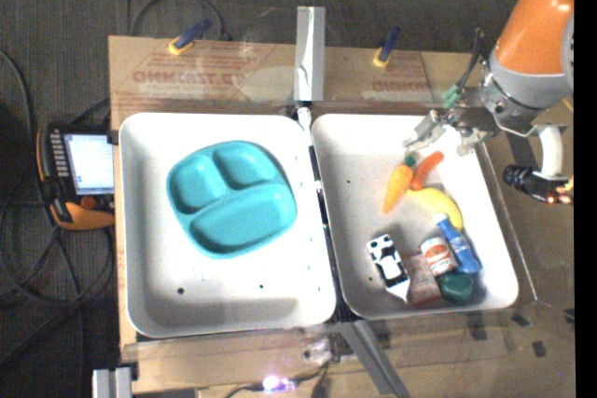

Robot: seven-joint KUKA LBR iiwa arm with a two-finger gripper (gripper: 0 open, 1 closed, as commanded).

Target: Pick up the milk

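tool (431, 131) state unclear above right bin; milk (387, 260) lies lengthwise toward the near edge.

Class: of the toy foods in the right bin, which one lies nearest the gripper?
The small orange-red piece, directly below the gripper at the bin's far end; the carrot, banana and milk lie farther off.

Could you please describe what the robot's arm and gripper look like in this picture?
The arm is a thick, rounded body with a bright orange band above a smooth grey wrist section. The gripper is a small, thin assembly of pale grey metal parts with a small green piece near its base. A dark cable runs alongside it toward the wrist.
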